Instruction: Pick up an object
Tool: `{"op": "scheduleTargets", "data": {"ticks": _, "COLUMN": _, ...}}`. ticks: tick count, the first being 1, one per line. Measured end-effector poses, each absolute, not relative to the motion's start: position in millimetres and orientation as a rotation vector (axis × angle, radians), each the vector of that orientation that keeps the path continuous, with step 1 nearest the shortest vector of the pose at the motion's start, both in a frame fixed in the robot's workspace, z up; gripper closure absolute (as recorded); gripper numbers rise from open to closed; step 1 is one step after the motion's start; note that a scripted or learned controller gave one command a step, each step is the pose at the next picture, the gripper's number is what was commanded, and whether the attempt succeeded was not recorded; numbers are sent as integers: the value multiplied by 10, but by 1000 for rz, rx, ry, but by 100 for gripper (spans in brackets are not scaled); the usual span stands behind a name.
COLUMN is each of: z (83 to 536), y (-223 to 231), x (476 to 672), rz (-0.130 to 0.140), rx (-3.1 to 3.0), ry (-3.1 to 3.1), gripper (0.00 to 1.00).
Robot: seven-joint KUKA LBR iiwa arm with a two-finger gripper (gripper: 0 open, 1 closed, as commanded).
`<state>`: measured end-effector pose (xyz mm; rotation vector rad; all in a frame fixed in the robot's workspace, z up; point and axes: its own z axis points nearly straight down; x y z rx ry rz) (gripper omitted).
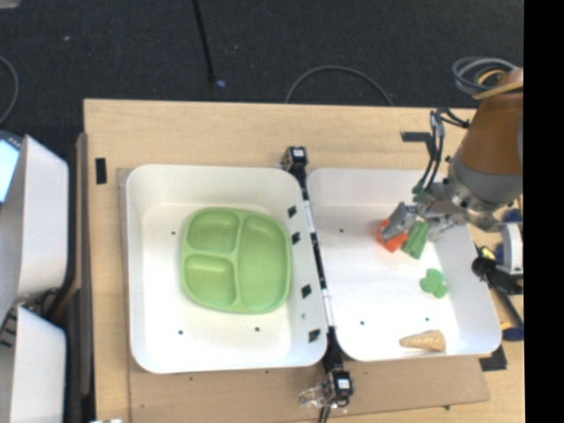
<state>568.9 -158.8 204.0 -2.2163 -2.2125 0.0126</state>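
An orange piece (389, 236) and a green block (416, 240) lie close together in the upper part of the right bin (352, 311), right at the tip of the gripper (407, 223). If the gripper has one of them, or how it is set, I cannot tell. Lower in this bin sit a small green piece (433, 282) and, near the front wall, a tan cone (424, 341). The left bin (150, 324) holds a green divided plate (236, 260).
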Motion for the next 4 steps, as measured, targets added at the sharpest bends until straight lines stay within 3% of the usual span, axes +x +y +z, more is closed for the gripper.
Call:
{"op": "scheduleTargets", "data": {"ticks": 1, "z": 2121, "y": -1584, "x": 5719, "rz": 0, "rx": -2221, "ry": -2224, "gripper": 0}}
{"op": "scheduleTargets", "data": {"ticks": 3, "z": 1067, "y": -1607, "x": 5728, "rz": 4, "rx": -2223, "ry": -2219, "gripper": 0}}
{"op": "scheduleTargets", "data": {"ticks": 4, "z": 1009, "y": -1618, "x": 5732, "rz": 2, "rx": -2228, "ry": -2216, "gripper": 0}}
